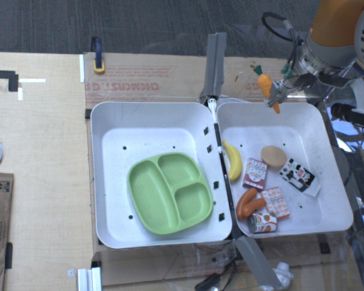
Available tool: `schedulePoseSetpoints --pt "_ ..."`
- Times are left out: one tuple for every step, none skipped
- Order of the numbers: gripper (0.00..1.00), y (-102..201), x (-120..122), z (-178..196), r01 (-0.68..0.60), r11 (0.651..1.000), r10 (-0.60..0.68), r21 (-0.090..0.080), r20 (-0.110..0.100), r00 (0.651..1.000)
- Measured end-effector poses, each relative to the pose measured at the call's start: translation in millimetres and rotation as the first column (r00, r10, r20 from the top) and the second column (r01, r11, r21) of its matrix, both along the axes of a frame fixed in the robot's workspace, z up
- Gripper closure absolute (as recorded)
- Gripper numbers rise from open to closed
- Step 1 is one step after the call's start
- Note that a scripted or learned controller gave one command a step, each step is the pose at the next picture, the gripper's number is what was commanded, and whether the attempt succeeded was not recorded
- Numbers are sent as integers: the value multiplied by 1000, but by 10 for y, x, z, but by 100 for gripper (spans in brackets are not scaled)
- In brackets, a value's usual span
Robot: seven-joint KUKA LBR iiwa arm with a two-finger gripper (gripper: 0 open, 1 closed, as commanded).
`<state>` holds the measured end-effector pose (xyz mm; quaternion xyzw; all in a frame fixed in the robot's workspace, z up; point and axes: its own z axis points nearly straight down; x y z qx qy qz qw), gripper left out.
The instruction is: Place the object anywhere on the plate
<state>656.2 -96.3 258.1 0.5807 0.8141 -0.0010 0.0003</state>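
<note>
A green plate (pixel 147 194) with three compartments lies in the left bin (pixel 109 162), with nothing on it. A small orange toy carrot (pixel 265 85) with a green top hangs tilted above the back edge of the right bin (pixel 315 126). My gripper (pixel 275 96) comes in from the upper right and is shut on the carrot, whose orange tip pokes out below the fingers. The carrot is well to the right of the plate and farther back.
In the right bin lie a banana (pixel 232 160) by the divider, a tan round piece (pixel 273 156), a cow-patterned carton (pixel 298 176), two small snack cartons (pixel 255 173), orange sausages (pixel 249 203) and a small packet (pixel 264 223). A grey post (pixel 216 62) stands behind the divider.
</note>
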Motion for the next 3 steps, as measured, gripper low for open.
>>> schedulePoseSetpoints --pt "100 958 -376 -200 7 1000 -7 1 -1 1000" --pt "100 1737 -989 -678 -116 993 116 1 -3 993" --pt "0 1732 -987 -677 -115 993 115 1 -3 993"
